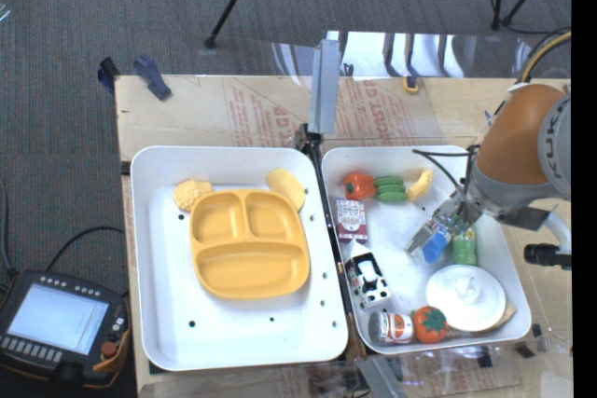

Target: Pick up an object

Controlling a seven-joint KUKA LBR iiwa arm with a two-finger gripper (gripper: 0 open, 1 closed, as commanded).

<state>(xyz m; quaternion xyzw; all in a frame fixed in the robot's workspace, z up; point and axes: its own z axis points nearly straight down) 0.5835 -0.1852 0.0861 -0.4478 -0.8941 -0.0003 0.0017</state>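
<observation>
While the arm reached into the right bin point(516, 294) from the right, the gripper point(431, 239) hung low beside a blue object point(436, 246) and a green one point(464, 248), just above the white lid point(465, 296). Whether it was open or closed could not be told. A clean pick probably required centring over one item, clear of neighbours.

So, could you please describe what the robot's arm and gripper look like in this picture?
The arm is light grey with a broad, rounded orange band above the wrist and dark lettering on the grey shell beside it. Thin black cables loop near the wrist, and a yellow cable arcs behind. The gripper is small and metallic grey, with a blue part at its tip.
</observation>
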